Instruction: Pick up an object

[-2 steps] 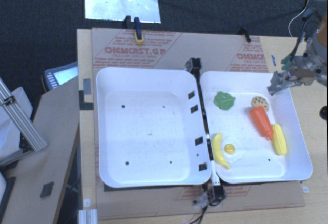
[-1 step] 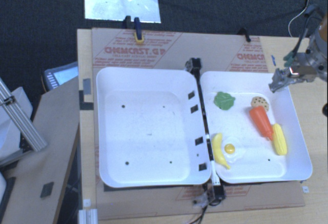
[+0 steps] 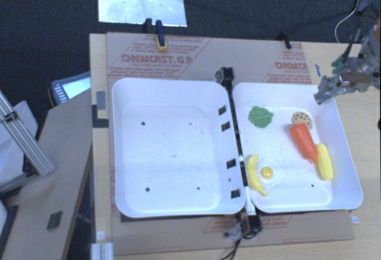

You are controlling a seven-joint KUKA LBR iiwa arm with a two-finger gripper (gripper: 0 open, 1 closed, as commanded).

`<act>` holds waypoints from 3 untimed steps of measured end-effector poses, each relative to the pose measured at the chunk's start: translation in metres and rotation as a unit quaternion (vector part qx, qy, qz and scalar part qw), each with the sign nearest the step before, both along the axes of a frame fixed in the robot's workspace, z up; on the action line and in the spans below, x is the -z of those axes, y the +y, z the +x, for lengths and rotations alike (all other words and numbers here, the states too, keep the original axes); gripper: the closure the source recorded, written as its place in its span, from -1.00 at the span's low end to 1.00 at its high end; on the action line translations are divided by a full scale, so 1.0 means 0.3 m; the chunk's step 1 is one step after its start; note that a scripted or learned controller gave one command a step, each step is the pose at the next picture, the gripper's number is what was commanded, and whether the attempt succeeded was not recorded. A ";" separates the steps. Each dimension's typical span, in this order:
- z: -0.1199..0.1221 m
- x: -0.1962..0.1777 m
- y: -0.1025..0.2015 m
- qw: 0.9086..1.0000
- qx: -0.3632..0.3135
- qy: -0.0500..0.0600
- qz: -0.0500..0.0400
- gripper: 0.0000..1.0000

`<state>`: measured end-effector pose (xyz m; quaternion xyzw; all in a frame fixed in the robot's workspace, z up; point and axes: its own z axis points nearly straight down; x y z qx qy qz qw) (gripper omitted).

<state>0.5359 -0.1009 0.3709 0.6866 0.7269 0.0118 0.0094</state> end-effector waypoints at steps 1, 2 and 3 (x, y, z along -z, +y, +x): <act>-0.169 0.076 0.046 1.000 0.026 0.016 -0.001 1.00; -0.159 0.035 0.046 1.000 0.023 0.013 -0.001 1.00; -0.156 -0.001 0.048 1.000 0.019 0.011 -0.001 1.00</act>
